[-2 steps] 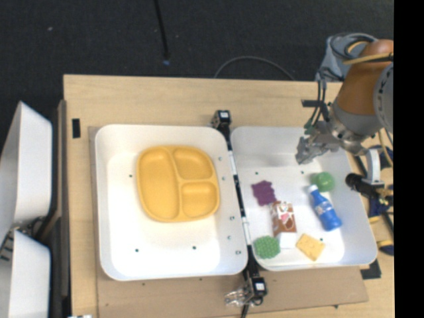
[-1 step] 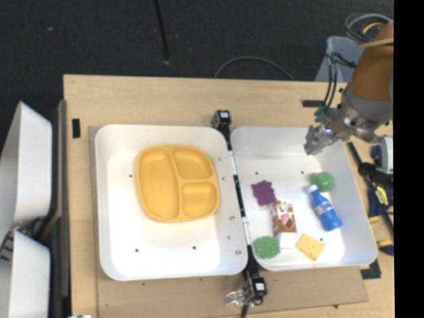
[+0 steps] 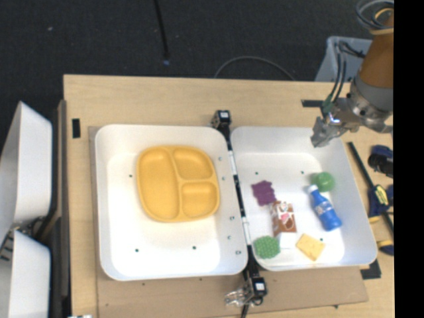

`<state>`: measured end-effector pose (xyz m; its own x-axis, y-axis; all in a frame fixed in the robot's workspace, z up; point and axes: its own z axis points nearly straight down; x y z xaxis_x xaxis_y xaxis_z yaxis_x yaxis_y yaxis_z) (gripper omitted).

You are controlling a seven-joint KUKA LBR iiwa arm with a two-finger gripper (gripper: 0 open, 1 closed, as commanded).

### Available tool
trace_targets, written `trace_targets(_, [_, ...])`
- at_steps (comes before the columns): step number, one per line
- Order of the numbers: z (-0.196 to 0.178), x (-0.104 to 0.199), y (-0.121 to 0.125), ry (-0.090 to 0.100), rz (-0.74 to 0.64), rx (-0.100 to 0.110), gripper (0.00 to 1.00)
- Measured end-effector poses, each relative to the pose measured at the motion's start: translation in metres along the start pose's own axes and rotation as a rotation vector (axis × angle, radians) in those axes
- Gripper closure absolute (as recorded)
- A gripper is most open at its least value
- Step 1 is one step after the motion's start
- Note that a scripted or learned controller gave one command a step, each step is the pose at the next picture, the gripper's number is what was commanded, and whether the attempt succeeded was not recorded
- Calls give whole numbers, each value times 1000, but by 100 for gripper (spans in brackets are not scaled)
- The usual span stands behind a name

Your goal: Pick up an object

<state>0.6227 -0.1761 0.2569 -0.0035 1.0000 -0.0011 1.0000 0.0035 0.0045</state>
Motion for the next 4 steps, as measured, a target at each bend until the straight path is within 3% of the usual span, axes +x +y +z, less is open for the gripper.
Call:
trace_targets(1, [5, 46, 6, 1, -3, 4, 100])
trace_targets(3, [23, 151, -10, 2, -4, 5, 100])
trace_targets(4, [11, 207, -15, 3, -5, 2, 100])
